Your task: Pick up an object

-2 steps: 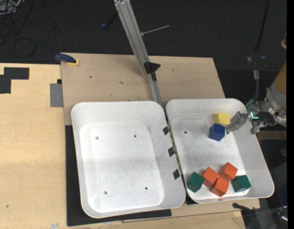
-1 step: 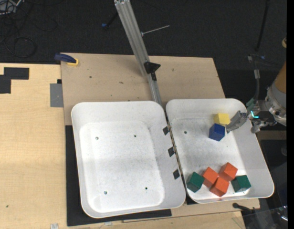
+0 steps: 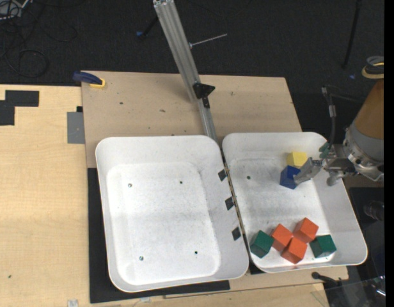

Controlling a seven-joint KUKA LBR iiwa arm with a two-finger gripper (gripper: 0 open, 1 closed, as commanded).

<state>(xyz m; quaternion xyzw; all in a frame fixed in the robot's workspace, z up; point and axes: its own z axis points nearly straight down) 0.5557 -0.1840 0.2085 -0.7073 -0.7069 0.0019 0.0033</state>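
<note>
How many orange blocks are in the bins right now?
3, all in the right bin near its front edge: one orange block, one and one, clustered between two green blocks. None looks hidden.

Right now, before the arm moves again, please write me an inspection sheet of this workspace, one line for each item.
Surface: wooden bench bearing two shallow white bins, left bin and right bin, side by side.
Job's things: all in the right bin. Yellow block and blue block near its far right side; three orange blocks and two green blocks clustered at its near edge.
Clutter: blue and yellow clamp at the bench's far left corner.
Grippers: gripper beside the blue and yellow blocks; whether it grips either cannot be told.
Cables: dark cables on the floor, upper left.
Surroundings: slanted aluminium rail behind the bins; black floor.
</note>
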